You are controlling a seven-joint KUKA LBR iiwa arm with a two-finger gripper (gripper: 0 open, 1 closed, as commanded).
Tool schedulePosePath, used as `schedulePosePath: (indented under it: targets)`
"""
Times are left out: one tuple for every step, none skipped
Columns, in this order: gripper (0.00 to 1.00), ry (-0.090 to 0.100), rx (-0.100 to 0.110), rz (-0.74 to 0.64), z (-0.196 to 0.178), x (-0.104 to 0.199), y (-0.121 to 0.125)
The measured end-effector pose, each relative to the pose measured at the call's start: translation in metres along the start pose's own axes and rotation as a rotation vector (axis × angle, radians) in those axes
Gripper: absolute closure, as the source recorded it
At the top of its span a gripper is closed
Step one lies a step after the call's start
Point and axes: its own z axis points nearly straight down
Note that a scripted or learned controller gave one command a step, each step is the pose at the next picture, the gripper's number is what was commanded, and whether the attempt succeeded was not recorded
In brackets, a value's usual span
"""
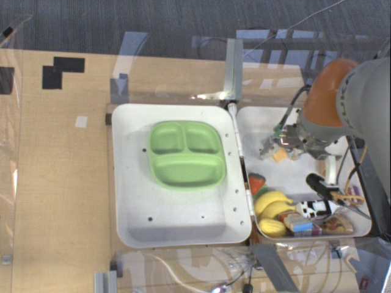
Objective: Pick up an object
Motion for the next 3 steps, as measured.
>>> schedulePosePath:
  targets:
    - [1.00, 0.004, -0.009, -0.002, -0.013, 0.002, 0.003]
    - [1.00, 0.002, 0.006, -0.296, -0.096, 0.059, 0.014]
    - [1.00, -0.002, -0.002, -0.633, -0.001, -0.003, -0.013]
